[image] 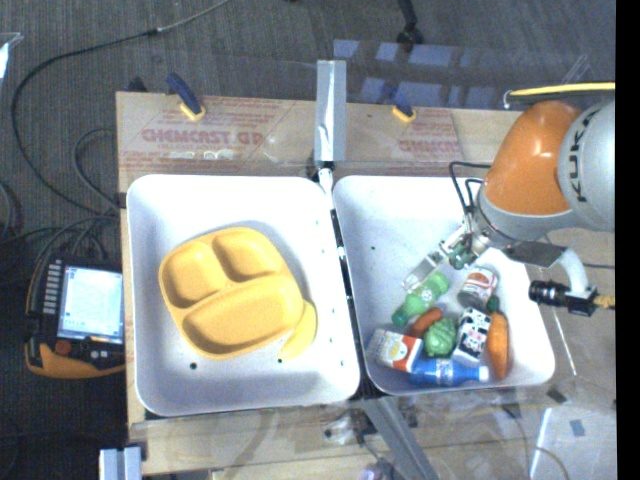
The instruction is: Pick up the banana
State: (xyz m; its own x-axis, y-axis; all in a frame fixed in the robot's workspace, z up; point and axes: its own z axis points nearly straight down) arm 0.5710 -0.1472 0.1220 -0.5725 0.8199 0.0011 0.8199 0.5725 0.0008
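Plainly, the banana [300,334] lies in the left bin [150,268], tucked against the lower right edge of a yellow divided plate [232,290]; the plate's rim covers part of it, so what shows is a curved strip, close in colour to the plate and hard to separate from it.

The arm [545,173] comes in from the right, its orange band bulking over the upper right corner of the right bin [385,208] and hiding the bin's rim there. The arm itself is cut off at the right edge of the view. Below the band, the pincer [462,251] hangs over the right bin, well apart from the banana. It is small and cluttered with wires and metal parts, and I cannot tell how its tips stand or whether anything sits between them.

Under and below it is a heap of small things pressed together along the bin's lower wall: a green bottle [420,296], a tin [479,285] with a red and white label, a carton [393,349], a blue bottle [447,372] lying on its side, an orange carrot-like piece [498,342], and a green lump [438,338]. They overlap, so several outlines are partly hidden and the labels are too small to read.

Both bins rest on a wooden surface [230,133].
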